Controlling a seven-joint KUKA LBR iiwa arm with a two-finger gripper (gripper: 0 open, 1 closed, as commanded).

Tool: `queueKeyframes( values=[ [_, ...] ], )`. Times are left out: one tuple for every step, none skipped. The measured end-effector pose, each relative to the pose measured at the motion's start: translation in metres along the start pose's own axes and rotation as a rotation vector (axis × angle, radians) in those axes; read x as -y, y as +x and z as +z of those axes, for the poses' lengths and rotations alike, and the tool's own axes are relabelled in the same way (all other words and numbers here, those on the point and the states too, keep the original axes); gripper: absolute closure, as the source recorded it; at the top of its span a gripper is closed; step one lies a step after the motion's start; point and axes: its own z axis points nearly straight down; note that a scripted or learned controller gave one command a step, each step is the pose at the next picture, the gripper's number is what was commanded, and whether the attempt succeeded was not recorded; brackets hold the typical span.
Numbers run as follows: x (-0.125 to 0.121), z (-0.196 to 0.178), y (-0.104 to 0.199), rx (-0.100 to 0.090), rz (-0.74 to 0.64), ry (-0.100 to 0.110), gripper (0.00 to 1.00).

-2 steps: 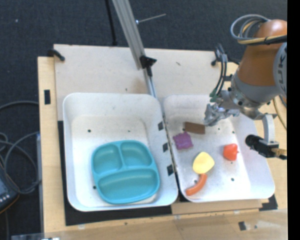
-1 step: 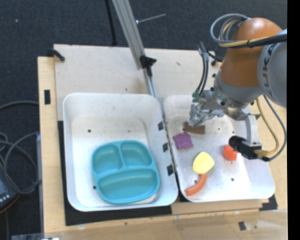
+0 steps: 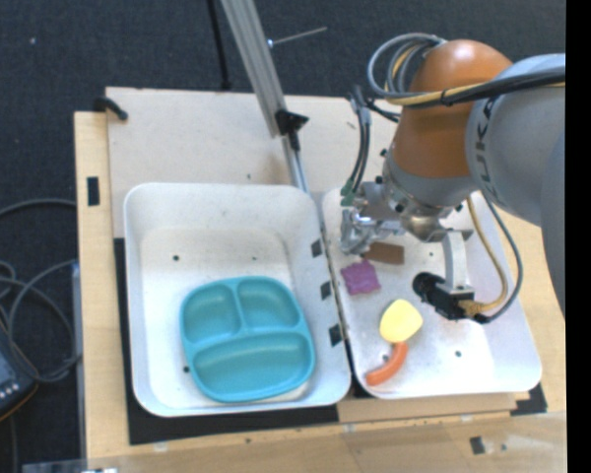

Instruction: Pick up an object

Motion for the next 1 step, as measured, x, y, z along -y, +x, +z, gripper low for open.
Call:
queueKeyframes(
  values=[
    [0.0112,-0.0066,0.0556,-0.002,-0.002,0.001,1.00]
  ],
)
